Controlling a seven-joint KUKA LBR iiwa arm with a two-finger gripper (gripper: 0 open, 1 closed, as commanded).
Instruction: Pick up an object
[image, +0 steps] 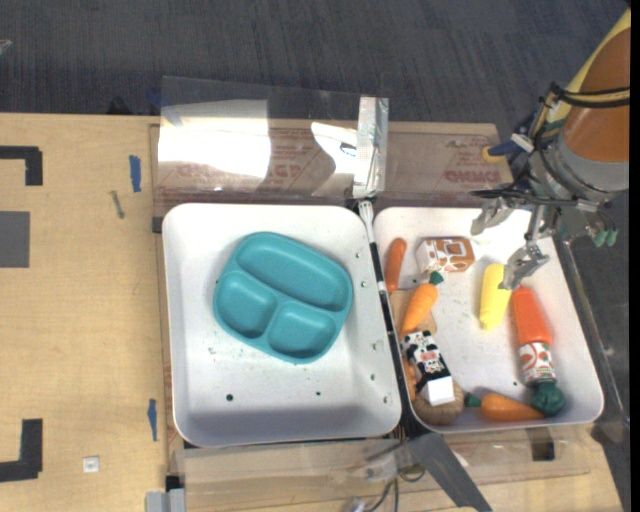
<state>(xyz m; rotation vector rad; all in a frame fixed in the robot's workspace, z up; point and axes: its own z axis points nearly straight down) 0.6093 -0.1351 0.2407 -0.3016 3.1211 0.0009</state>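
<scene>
My gripper (506, 240) hangs over the upper right part of the right bin (585, 330), open, with nothing between its fingers. One fingertip (523, 264) sits just above the yellow corn-like piece (491, 296) and the top of the red-orange bottle (530, 332). Further left in the bin lie a small brown and white carton (447, 255), an orange sausage (395, 262) and a carrot (420, 305). Near the front are a black and white cow carton (427, 358), a brown lump (440, 402) and a second carrot with a green top (512, 406).
The left bin (190, 330) holds a teal divided plate (285, 295). A clear plastic sheet and brown cardboard (270, 155) stand behind both bins. Wooden bench surface (70, 300) lies to the left. The arm's orange band (605, 100) is at the upper right.
</scene>
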